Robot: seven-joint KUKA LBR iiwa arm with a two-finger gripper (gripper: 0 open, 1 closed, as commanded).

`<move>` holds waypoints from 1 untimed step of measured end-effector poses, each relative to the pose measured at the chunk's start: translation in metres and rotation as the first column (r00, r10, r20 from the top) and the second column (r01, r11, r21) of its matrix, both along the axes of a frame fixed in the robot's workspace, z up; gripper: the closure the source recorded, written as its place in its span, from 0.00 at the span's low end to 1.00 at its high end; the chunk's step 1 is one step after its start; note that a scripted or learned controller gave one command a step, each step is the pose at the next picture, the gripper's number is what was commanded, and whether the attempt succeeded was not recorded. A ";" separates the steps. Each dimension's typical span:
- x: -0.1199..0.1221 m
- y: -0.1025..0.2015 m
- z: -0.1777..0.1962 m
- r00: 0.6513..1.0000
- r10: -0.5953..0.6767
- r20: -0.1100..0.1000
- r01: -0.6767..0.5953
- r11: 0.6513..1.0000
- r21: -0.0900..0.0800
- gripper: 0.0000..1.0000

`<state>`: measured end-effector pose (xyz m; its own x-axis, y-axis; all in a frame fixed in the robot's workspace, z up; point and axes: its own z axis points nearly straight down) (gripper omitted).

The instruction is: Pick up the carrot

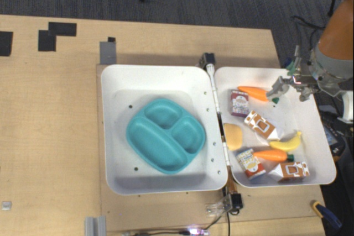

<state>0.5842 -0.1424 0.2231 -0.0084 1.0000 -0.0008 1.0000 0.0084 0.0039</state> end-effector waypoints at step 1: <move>0.039 -0.014 -0.132 1.000 0.005 -0.013 -0.005 1.000 0.002 0.00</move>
<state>0.6229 -0.1559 0.0906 -0.0139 0.9999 0.0017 0.9999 0.0139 -0.0088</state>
